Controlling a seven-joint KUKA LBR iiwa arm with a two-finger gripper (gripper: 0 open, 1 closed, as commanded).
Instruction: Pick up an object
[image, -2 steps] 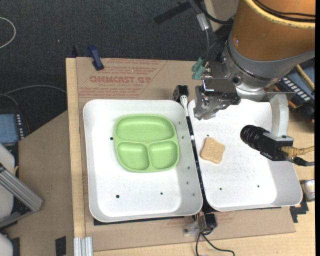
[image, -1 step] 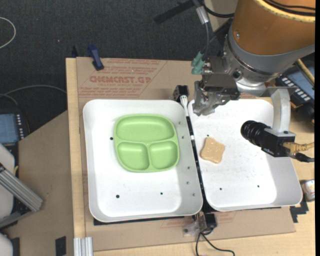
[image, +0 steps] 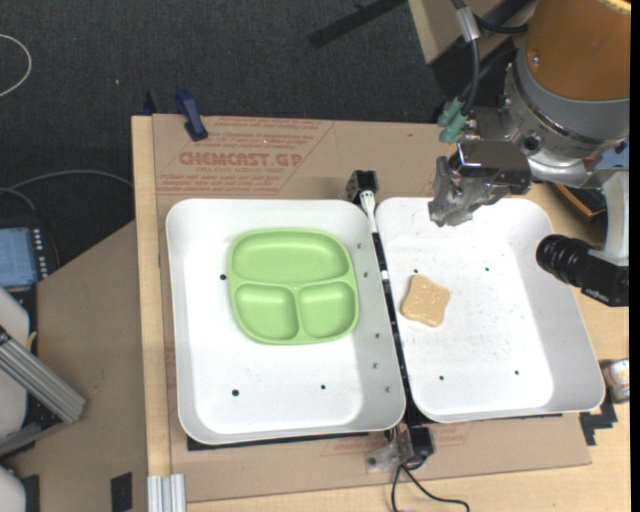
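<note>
A tan slice of toast (image: 425, 300) lies flat in the right bin (image: 520, 330), near its left wall. My gripper (image: 452, 210) hangs over the far edge of that bin, above and behind the toast and apart from it. Nothing shows between its fingers. A light green divided plate (image: 292, 284) with three compartments rests in the left bin (image: 200, 350).
The two white bins sit side by side on a cardboard sheet (image: 250, 150), joined by a black clamp strip (image: 385, 290). A black camera body (image: 575, 265) juts in over the right bin's right rim. A blue clip (image: 190, 115) is at the cardboard's far left corner.
</note>
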